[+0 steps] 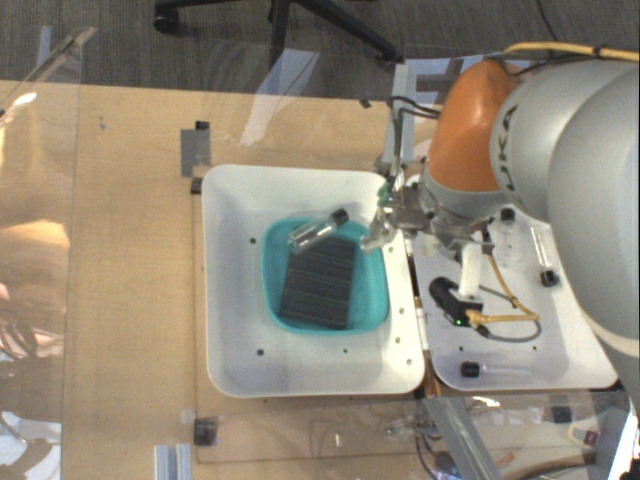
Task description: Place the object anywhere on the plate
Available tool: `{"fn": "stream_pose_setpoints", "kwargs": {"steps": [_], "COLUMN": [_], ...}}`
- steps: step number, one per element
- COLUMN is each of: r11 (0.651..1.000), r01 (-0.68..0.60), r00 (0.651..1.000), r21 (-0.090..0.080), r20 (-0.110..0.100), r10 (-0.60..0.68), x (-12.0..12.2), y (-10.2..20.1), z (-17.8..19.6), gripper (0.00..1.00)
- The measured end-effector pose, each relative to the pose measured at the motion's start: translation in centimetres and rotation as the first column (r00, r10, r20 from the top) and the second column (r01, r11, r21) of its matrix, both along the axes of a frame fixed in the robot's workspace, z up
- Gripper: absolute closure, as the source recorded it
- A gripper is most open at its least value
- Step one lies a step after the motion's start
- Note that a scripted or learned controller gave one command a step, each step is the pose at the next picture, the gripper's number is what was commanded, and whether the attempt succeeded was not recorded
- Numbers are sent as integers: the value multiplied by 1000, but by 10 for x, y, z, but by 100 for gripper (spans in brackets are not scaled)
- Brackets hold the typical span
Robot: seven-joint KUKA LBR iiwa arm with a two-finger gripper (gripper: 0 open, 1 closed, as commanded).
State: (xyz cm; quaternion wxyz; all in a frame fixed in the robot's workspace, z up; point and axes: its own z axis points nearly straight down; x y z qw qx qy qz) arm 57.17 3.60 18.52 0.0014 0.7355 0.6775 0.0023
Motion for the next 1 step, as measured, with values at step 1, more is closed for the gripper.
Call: {"fn": "stream_pose_setpoints", "kwargs": {"steps": [1], "r11": [997], "r01": [-82], "r00": [997], "r21": [-2], "r20": [1], "r10": [82], "x": [71], "y": [-71], "z": [0], "gripper": [0]}}
